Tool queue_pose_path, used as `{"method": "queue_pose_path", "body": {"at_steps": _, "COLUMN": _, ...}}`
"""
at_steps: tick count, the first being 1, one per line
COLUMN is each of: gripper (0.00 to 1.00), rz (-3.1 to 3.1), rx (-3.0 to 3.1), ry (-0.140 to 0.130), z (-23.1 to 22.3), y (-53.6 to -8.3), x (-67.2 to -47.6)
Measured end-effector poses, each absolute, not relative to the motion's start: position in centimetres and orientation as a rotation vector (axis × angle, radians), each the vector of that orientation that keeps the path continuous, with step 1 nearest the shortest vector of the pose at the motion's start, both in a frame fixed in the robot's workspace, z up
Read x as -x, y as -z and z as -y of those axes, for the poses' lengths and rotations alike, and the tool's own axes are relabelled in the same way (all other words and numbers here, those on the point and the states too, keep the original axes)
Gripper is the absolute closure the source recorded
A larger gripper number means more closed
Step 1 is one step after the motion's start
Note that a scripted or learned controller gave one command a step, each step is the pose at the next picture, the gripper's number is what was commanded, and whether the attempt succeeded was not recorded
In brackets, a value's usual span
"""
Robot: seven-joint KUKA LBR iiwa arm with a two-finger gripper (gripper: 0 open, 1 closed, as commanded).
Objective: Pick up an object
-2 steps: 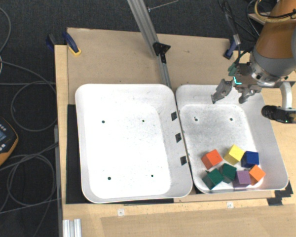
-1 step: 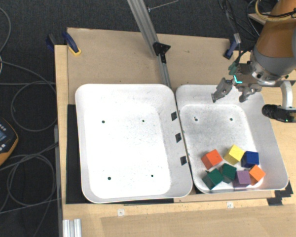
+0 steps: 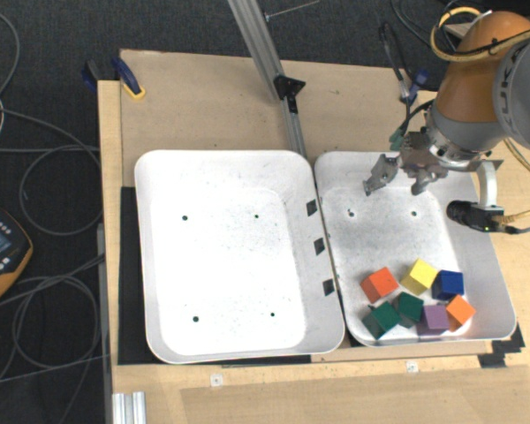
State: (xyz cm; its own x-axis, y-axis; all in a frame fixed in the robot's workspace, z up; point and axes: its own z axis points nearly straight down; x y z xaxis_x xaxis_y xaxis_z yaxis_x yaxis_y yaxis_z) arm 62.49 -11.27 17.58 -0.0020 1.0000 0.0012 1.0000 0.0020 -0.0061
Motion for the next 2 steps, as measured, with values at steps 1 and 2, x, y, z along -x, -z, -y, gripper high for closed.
{"method": "queue_pose_path", "body": {"at_steps": 1, "gripper": 0.00, "rz": 2.217, "rx": 2.217, "ry": -0.007, "z": 11.6, "y": -11.3, "x": -62.5}}
{"method": "queue_pose_path", "body": {"at_steps": 2, "gripper": 0.00, "rz": 2.220, "rx": 2.219, "ry": -0.003, "z": 11.6, "y": -9.9, "x": -62.5}}
